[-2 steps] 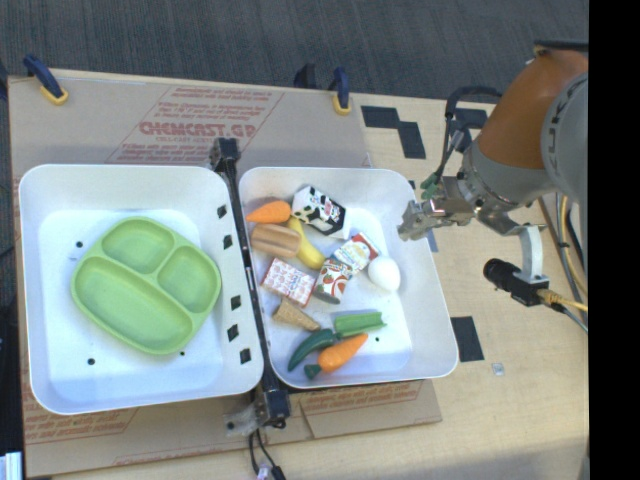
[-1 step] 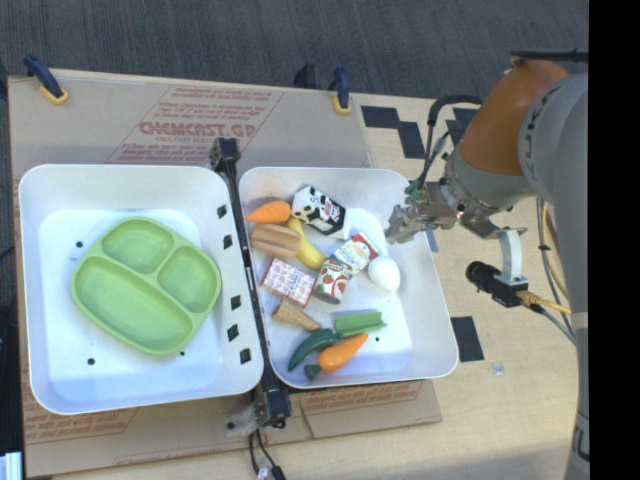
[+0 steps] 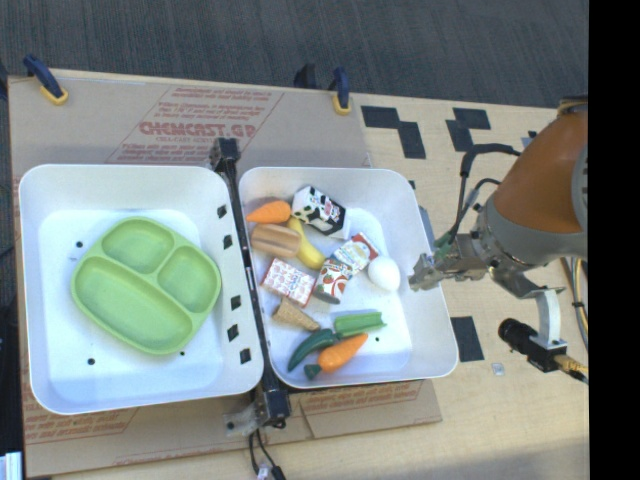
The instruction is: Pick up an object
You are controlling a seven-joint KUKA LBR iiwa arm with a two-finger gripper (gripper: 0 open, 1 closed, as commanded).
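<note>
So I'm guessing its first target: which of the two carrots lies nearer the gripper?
The carrot at the right bin's front edge, beside the green pepper; the other carrot lies by the divider.

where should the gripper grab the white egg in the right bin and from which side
Grip the egg across its narrow middle, coming straight down from above. It is small, smooth and rounded, so a low or end-on pinch would probably slip. A carton presses against its left side and the bin wall runs close on its right, so the fingers likely fit best along the freer axis, toward and away from the camera.
</note>
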